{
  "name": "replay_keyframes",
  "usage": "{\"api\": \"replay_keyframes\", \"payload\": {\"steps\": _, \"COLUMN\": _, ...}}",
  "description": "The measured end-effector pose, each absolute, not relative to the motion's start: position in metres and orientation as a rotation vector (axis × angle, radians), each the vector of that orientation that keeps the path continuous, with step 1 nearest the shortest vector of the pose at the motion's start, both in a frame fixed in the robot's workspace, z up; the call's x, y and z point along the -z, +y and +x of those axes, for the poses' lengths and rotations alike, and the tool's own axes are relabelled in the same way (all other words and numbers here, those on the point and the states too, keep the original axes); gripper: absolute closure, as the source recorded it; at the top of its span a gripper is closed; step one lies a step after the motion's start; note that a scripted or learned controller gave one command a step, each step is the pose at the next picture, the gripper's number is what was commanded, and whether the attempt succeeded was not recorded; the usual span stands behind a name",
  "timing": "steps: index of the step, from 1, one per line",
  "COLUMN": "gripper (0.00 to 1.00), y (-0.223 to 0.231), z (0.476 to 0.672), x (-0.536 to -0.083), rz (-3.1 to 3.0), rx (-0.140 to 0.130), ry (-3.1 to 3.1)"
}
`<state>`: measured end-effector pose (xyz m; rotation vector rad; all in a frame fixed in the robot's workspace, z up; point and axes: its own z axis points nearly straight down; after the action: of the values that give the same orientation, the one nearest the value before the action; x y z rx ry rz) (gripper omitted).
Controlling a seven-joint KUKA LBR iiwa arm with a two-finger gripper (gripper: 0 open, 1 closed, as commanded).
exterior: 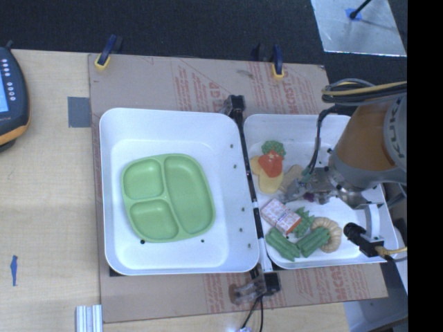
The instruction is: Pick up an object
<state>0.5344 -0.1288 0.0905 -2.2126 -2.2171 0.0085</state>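
While the gripper (pixel 302 187) is lowered into the right bin (pixel 294 124), its state cannot be told. Crowded beside it are a strawberry toy (pixel 270 162), small carton (pixel 279 214), green pods (pixel 299 243) and bagel (pixel 331 231). A green divided plate (pixel 168 197) is held by the left bin (pixel 118 247), on clamped cardboard (pixel 201 81) over a wooden bench (pixel 41 213).

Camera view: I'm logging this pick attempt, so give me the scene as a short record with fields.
left bin: holds a green divided plate, lying flat
right bin: holds a pile of toy food
toy food seen: red strawberry, green pods, small red and white packet, ring-shaped pastry
arm: reaches in from the right, over the right bin
gripper: low over the pile, above the packet
grasp: cannot tell
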Motion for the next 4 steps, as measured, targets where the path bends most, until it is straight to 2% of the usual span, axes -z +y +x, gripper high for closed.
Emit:
{"api": "replay_keyframes", "payload": {"steps": 1, "gripper": 0.00, "y": -0.102, "z": 0.583, "x": -0.092, "rz": -2.211, "rx": 0.000, "ry": -2.231}}
{"api": "replay_keyframes", "payload": {"steps": 2, "gripper": 1.00, "y": -0.105, "z": 0.582, "x": -0.104, "rz": -2.214, "rx": -0.004, "ry": -2.229}}
{"api": "replay_keyframes", "payload": {"steps": 3, "gripper": 1.00, "y": -0.016, "z": 0.588, "x": -0.198, "rz": -2.208, "rx": 0.013, "ry": -2.238}}
{"api": "replay_keyframes", "payload": {"steps": 4, "gripper": 0.00, "y": -0.022, "z": 0.586, "x": -0.192, "rz": -2.214, "rx": -0.004, "ry": -2.224}}
